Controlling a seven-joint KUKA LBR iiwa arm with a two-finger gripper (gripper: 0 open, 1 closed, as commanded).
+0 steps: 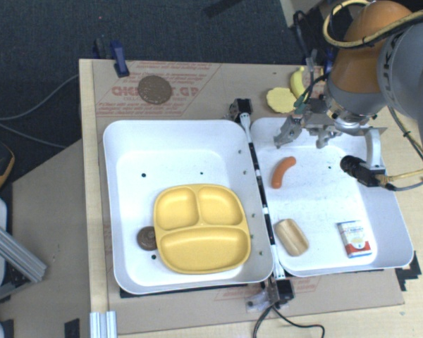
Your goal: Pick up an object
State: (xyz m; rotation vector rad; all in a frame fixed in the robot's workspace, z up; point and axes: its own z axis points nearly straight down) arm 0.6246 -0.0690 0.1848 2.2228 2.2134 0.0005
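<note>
The right bin (381, 220) holds an orange sausage (283, 171) near its left wall, a tan bread roll (292, 236) toward the front, and a small red and white carton (354, 237) at the front right. My gripper (303, 134) hangs over the bin's back edge, above and a little right of the sausage. Its two fingers are spread apart with nothing between them.
The left bin (127, 153) carries a yellow divided plate (200, 227) with a brown cookie (147, 238) at its left side. Behind the right bin lie yellow toy pieces (282, 98). A brown disc (154, 89) rests on the cardboard at the back.
</note>
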